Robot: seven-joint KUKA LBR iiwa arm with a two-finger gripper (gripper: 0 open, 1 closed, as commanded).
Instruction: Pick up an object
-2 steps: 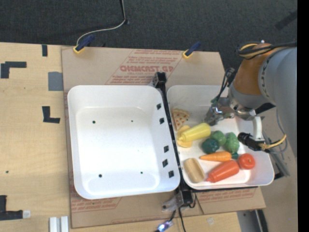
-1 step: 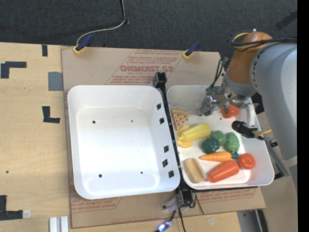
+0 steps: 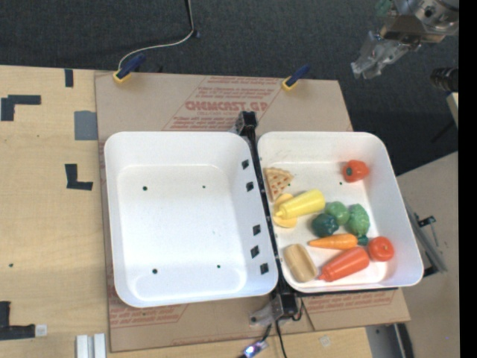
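At the upper right of the camera view, the grey metal two-finger gripper (image 3: 370,62) hangs over the dark floor, well apart from the bench, and nothing lies between its fingers (image 3: 363,67); whether they are spread or closed cannot be told from this angle. Below and to the left of the fingers sit two shallow white plastic bins side by side on a brown cardboard sheet (image 3: 216,103). The right-hand bin (image 3: 373,144), the nearer one to the fingers, holds a cluster of toy foods. Closest beneath the fingers is a small red toy tomato (image 3: 355,170) near the bin's far right corner. Further down and leftward lie a tan waffle-patterned wedge (image 3: 278,180), a yellow toy corn cob (image 3: 299,204), a dark green broccoli piece (image 3: 324,224), and a lighter green leafy vegetable (image 3: 350,216). Lower still are a thin orange carrot (image 3: 333,241), a larger orange-red carrot (image 3: 344,263), a second red tomato (image 3: 381,248), and a tan bread roll (image 3: 299,262). The left-hand bin (image 3: 123,200) lies farthest from the fingers.
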